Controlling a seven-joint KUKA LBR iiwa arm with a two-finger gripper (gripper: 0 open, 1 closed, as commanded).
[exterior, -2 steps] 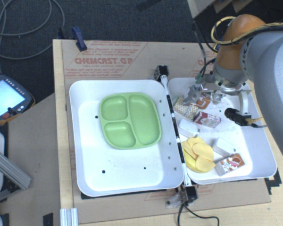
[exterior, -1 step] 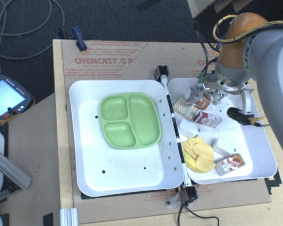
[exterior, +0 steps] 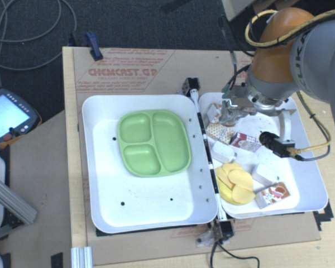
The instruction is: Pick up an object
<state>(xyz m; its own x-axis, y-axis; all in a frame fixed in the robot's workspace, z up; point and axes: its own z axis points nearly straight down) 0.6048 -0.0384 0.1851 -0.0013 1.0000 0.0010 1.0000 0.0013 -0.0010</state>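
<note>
The right bin [exterior: 315, 191] holds several small items: a yellow cluster of banana-slice shapes [exterior: 235, 183], a red-and-white packet [exterior: 246, 142], a patterned tan piece [exterior: 218, 132], a white block [exterior: 264, 175] and a small box with a red label [exterior: 273, 194]. My gripper [exterior: 230, 115] hangs low over the far left part of this bin, just above the patterned tan piece, under the grey wrist with its orange band [exterior: 279, 32]. I see nothing clearly held between its fingers.
The left bin [exterior: 100, 166] holds a green divided tray [exterior: 154, 142]. A black cable and connector [exterior: 276, 144] trails over the right bin. A blue clamp [exterior: 93, 45] sits at the bench's far left corner. Cables lie on the floor to the far left.
</note>
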